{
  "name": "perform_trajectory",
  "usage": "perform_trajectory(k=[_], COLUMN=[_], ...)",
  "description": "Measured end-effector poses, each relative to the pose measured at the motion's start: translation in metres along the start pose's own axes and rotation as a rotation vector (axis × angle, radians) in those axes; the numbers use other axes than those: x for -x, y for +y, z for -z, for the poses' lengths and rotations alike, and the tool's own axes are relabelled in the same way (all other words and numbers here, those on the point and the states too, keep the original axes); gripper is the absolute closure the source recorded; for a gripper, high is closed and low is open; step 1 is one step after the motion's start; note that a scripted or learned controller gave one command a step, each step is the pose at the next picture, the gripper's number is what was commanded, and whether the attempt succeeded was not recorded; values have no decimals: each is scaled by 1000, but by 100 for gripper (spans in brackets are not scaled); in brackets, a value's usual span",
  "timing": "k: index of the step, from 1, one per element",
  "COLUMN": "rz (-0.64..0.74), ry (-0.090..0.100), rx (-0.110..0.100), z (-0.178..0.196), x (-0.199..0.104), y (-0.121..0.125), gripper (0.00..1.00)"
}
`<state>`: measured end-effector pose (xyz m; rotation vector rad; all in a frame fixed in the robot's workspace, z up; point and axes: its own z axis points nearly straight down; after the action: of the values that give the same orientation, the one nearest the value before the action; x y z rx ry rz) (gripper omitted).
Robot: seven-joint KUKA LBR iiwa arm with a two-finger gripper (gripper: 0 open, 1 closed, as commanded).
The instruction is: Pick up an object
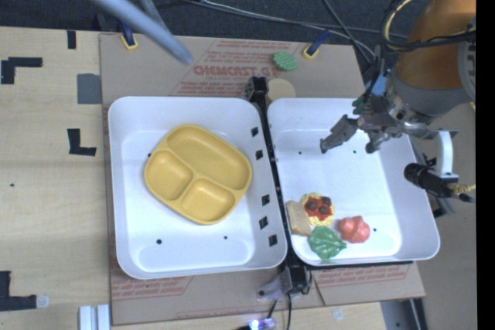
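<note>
Hovering over the right bin [387,166] near its far edge, the gripper [352,137] has its fingers spread apart, nothing between them. Toy food sits clustered at the near edge: a red-topped piece [318,206], a tan slice [297,216], a red lump [354,229], a green leaf [326,243]. The left bin [128,166] carries a yellow tray [197,174]. Best approach, probably: descend on the red lump, outermost, with fingers straddling it clear of its neighbours.

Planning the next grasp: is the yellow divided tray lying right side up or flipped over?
Right side up: the yellow tray lies in the left bin with its three compartments facing upward.
</note>
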<state>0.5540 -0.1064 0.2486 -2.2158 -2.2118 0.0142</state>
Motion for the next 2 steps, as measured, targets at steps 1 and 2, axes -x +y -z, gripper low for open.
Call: perform_trajectory(k=[1,2], rz=[3,3], ry=[-1,-2], rx=[12,11], z=[7,-48], x=[0,-9], y=[2,7], gripper=[0,0])
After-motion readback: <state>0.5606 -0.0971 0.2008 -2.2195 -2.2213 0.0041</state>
